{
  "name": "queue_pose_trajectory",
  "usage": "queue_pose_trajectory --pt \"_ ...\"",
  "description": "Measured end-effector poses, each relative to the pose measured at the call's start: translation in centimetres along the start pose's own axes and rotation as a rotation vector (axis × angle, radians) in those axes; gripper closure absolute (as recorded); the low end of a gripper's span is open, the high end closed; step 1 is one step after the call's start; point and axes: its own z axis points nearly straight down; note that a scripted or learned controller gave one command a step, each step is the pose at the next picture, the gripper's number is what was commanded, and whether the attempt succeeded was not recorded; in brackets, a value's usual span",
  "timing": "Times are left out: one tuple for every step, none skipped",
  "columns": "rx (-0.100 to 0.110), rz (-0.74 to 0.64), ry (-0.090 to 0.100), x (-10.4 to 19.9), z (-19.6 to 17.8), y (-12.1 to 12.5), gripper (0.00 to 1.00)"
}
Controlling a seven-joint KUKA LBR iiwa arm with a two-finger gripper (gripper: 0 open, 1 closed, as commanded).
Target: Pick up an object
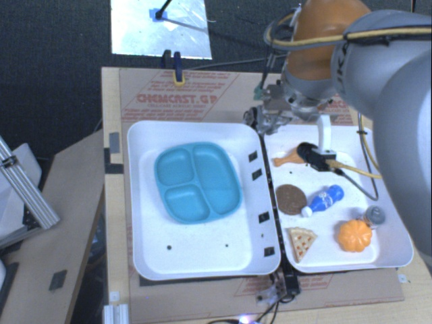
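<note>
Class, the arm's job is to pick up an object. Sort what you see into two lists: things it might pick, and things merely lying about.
Candidates to pick, all in the right bin:
blue bottle
orange pumpkin
pizza slice
brown cookie

Lying about:
blue divided tray, in the left bin
blue clamp at the bench's far edge

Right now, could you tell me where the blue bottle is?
The blue bottle lies in the right bin, between the brown cookie and the orange pumpkin.
</note>
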Motion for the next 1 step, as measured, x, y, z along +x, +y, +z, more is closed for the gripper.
queue_pose_trajectory --pt "-0.002 0.0 0.0 5.27 -1.03 0.95 1.0"
